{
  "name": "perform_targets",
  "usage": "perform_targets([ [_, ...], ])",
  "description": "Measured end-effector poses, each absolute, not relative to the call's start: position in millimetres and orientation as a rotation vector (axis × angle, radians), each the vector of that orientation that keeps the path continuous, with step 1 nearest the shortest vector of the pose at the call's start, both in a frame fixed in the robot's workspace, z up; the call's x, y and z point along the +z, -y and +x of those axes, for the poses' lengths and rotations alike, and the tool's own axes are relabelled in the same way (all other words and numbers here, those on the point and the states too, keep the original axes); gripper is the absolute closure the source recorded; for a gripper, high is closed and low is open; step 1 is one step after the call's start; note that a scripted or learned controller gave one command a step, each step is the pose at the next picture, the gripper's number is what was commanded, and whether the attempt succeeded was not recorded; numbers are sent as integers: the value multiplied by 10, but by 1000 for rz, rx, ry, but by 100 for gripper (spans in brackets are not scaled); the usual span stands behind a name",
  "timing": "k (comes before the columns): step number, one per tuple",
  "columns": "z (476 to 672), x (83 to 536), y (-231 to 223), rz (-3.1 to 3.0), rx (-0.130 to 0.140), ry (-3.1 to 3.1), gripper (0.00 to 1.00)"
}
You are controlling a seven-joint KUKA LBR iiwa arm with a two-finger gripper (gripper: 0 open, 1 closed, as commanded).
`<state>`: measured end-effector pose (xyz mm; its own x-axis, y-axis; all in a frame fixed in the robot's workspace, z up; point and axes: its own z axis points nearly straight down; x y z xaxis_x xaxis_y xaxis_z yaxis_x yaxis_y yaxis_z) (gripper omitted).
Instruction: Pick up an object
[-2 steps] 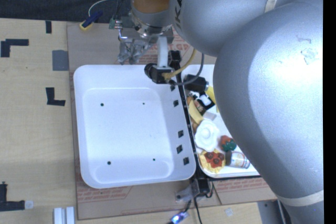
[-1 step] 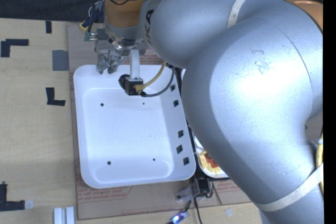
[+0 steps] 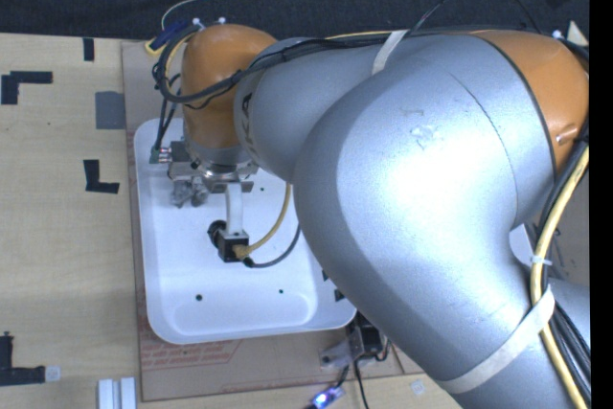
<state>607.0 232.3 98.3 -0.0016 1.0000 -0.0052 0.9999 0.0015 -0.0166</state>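
Observation:
My gripper (image 3: 189,193) hangs low over the far-left part of a white bin (image 3: 230,311), close to its floor. Grey metal parts of the gripper sit just under the orange wrist band (image 3: 215,62). I make out no loose object under or beside the gripper. The bin's floor shows two tiny dark specks (image 3: 198,297) towards its near end. The big grey arm (image 3: 431,196) hides the bin's right side.
The arm's bulk covers the right half of the view. The wooden bench (image 3: 57,235) at left carries black tape marks (image 3: 96,177) and a grey patch (image 3: 110,108). Brown cardboard (image 3: 192,359) lies under the bin's near edge.

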Motion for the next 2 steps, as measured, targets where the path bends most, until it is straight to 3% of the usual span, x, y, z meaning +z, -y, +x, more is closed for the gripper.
perform_targets([
  [1, 5538, 825, -1496, -2226, 14, 2211, 100],
  [2, 5755, 2136, -2158, -2215, -17, 2232, 100],
])
